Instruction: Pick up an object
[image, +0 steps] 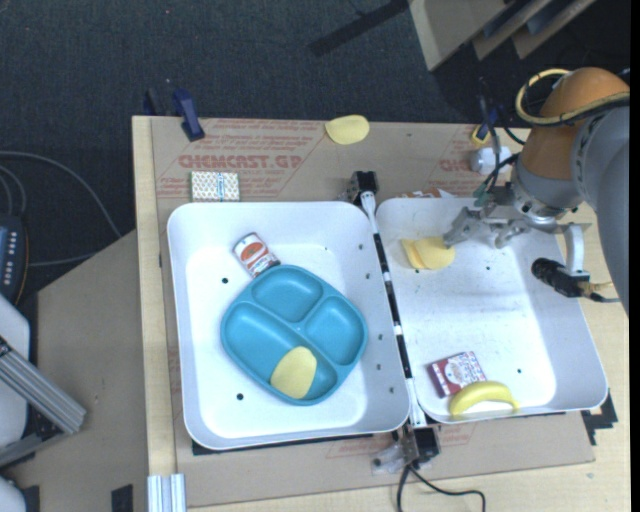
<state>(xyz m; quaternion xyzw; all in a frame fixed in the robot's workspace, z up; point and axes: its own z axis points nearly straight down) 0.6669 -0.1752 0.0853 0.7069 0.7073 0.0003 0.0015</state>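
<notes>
My gripper (484, 228) hangs over the back of the right bin (560, 330), its fingers spread and nothing between them. Just to its left, a pale yellow soft object (428, 254) lies on the bin floor, close to the left fingertip. Near the bin's front edge lie a yellow banana (482, 398) and a red and white packet (456, 372). The left bin (200, 330) holds a blue divided plate (292, 331) with a yellow lemon-like piece (294, 373) in its front compartment. A small red and white can (255, 254) lies behind the plate.
A black divider (385, 290) with clamps runs between the bins. On the cardboard behind them sit a yellow oval (347, 129), a patterned packet (215, 185) and a blue clip (187, 113). The grey arm with its orange band (575, 120) fills the upper right.
</notes>
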